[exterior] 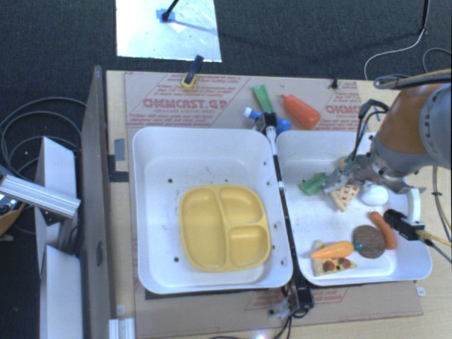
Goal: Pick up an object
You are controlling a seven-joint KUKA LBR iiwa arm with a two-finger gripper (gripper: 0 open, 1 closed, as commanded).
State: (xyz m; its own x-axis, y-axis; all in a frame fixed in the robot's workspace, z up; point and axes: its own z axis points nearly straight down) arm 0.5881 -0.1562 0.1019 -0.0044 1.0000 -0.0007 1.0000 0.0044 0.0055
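Right bin, far half: tool directly over cracker-like wedge; green piece just left, long axis left-right. Grip state cannot be told; possibly touching wedge.

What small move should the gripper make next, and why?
Probably a short, straight descent. The gripper hangs in the right bin just above the cracker-like wedge, with the green piece close at its left, so I would lower it onto the wedge without sliding sideways.
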